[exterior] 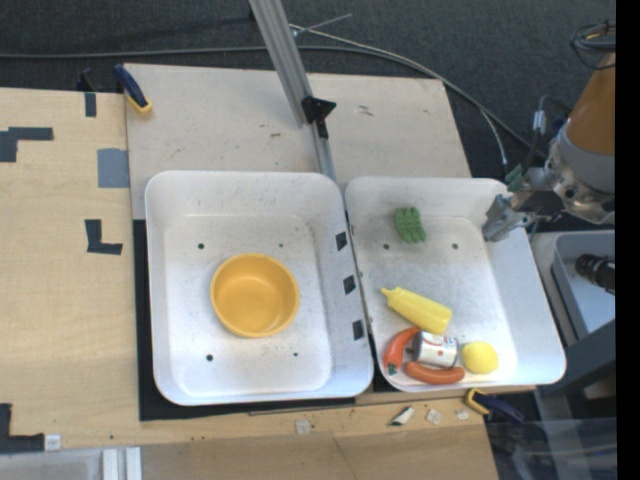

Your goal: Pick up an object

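Observation:
The right bin [520,278] holds a green knobbly block [409,224] near its back, a yellow squeeze bottle [420,309] lying on its side, an orange-red curved sausage shape [420,365], a small white and red can [437,349] and a yellow lemon [481,357] at the front. A yellow bowl [255,294] sits in the left bin [170,268]. My gripper [499,219] hangs over the right bin's back right corner, right of the green block and apart from every object. Nothing shows between its fingers.
A slanted metal rail [290,68] crosses the board behind the bins. A yellow and blue clamp [132,87] lies at the board's back left corner. Cables [430,73] run behind the right bin. Small scraps [432,415] lie on the bench in front of it.

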Controlling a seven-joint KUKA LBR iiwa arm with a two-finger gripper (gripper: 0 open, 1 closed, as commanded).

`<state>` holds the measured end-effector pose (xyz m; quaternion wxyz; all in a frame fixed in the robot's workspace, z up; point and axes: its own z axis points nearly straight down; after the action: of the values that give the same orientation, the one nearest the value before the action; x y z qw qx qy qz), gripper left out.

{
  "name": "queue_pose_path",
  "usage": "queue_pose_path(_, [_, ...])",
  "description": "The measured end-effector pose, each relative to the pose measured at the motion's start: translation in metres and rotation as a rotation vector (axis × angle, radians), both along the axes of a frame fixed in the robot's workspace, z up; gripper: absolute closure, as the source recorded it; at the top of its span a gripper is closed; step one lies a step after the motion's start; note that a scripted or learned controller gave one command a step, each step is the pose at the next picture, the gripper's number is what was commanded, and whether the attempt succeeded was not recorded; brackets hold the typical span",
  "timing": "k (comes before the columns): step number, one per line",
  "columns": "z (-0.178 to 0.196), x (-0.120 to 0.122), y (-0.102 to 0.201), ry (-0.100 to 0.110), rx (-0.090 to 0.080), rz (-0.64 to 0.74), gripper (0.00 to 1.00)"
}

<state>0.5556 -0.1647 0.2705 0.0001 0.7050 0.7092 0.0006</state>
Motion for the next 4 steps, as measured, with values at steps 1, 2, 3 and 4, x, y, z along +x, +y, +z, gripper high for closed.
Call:
queue_pose_path(1, [-0.013,0.008,0.046,0.004,0.0,-0.001,1.0])
queue_pose_path(2, [-0.01,0.027,0.101,0.002,0.001,0.001,1.0])
queue_pose_path(3, [-0.009,0.039,0.152,0.002,0.0,0.001,1.0])
queue_pose_path(4, [-0.021,0.047,0.205,0.004,0.0,0.001,1.0])
